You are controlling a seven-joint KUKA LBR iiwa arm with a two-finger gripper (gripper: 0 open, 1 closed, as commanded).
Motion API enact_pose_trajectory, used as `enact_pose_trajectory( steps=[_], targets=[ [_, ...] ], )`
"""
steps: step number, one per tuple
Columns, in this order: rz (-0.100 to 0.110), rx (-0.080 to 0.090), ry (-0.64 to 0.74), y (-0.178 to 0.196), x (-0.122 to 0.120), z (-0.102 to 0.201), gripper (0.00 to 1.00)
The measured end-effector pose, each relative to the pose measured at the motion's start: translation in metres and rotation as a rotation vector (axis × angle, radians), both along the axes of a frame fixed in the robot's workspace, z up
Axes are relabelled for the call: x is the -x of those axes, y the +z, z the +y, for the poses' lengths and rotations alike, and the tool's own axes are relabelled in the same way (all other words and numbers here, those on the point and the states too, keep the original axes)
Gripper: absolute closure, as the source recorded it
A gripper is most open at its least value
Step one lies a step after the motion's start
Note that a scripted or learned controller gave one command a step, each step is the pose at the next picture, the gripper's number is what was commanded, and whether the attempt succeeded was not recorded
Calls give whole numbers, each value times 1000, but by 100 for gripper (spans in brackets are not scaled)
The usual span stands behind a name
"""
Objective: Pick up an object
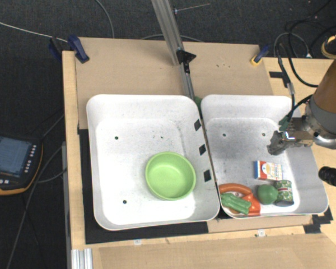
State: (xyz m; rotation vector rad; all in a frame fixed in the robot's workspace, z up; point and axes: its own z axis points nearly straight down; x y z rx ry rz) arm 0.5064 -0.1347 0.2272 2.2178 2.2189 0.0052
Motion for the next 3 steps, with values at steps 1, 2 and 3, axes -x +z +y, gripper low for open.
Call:
enact_pose_trajectory(
  steps=[1,2,3],
  targets=[
    [4,-1,3,11,-18,44,100],
    [4,-1,4,20,-34,96,100],
    [4,-2,4,26,-51,139,100]
  ],
)
